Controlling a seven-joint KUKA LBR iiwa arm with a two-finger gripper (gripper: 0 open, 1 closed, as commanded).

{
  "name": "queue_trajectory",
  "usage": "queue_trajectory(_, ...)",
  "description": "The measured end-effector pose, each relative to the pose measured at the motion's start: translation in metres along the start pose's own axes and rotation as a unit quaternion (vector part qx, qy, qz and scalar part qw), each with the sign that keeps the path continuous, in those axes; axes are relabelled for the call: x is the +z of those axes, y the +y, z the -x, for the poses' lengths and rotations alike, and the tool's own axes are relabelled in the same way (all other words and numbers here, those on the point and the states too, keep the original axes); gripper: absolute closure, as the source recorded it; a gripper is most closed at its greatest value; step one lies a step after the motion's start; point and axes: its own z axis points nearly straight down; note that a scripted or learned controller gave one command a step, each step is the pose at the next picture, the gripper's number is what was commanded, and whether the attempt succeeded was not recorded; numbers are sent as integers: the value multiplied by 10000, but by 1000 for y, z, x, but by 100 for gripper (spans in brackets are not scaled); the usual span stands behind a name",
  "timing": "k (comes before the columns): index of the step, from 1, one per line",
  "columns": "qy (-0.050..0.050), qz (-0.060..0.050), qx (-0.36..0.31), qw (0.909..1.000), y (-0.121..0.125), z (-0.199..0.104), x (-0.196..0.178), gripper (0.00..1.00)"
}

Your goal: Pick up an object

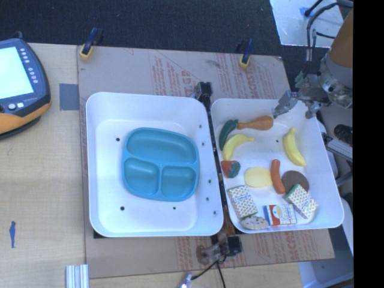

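Note:
The right bin [324, 161] holds several toy foods: a chicken drumstick [255, 123], a green pepper [227, 131], two bananas [238, 144] [293, 147], a strawberry [230, 168], a yellow slice [258, 177], a sausage [276, 176], a brown cookie [293, 180] and small cartons [242, 201] [279, 214] [301, 201]. My gripper [297, 108] hangs over the bin's far right corner, open, with nothing between its fingers. It stands above and behind the right banana, to the right of the drumstick.
The left bin [102, 119] carries a blue divided plate [161, 163]. A teach pendant [18, 83] lies at the bench's far left. Blue-and-yellow clamps [89, 44] [244, 53] pin the cardboard's back edge. A black clip [204, 90] sits between the bins.

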Motion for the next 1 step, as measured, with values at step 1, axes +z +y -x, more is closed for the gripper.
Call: queue_trajectory(1,1,0,0,10000,-36,42,132,0)
